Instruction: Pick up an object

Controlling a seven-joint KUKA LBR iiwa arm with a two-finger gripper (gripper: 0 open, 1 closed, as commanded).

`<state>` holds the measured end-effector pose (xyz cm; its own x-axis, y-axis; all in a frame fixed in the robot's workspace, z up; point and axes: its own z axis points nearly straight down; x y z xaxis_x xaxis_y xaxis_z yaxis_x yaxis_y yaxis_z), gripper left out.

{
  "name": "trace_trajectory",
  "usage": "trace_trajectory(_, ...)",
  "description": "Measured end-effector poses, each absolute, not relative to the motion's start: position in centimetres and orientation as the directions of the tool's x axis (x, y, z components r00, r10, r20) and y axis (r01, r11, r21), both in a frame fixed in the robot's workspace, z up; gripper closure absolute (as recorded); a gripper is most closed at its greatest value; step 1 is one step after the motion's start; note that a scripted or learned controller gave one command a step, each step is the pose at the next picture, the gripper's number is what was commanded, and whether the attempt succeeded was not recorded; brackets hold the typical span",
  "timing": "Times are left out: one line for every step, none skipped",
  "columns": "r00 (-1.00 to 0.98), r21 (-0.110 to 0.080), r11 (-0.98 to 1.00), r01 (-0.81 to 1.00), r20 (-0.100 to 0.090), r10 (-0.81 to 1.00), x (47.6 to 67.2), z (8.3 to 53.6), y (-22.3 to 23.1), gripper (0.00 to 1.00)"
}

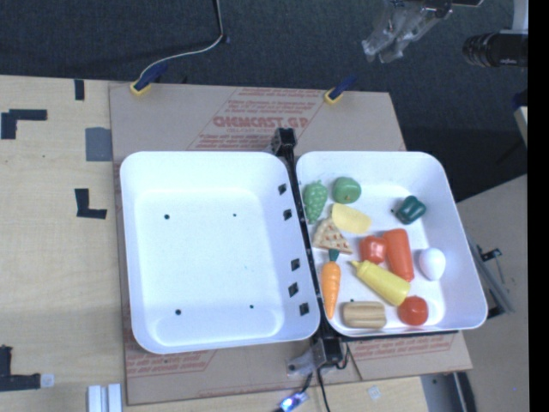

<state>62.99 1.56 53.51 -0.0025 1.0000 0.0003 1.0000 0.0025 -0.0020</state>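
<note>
Raised high above the bench, the robot's claw point(390, 45) hangs with nothing between its fingers, their spread too blurred to tell, while well below and slightly to its side the toy food, including a carrot point(330, 287), crowds the right bin point(453, 200), ready for picking.

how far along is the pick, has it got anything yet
Nothing looks done yet. The hand hangs high above the bench, beyond the far edge of the right white plastic bin, with no toy seen in it. The toys all lie in that bin, such as the orange plastic carrot, the white egg and the yellow plastic squeeze bottle. Still left: descend, grasp one, lift.
</note>
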Motion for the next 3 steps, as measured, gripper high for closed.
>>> trace_trajectory(-0.002,-0.002,0.002,1.000,0.000,1.000,59.3,53.5,3.8,1.00)
trace_trajectory(0.001,0.001,-0.001,1.000,-0.003,1.000,67.1,53.3,2.0,1.00)
trace_trajectory(-0.002,-0.002,0.002,1.000,-0.001,1.000,65.6,53.5,4.0,1.00)
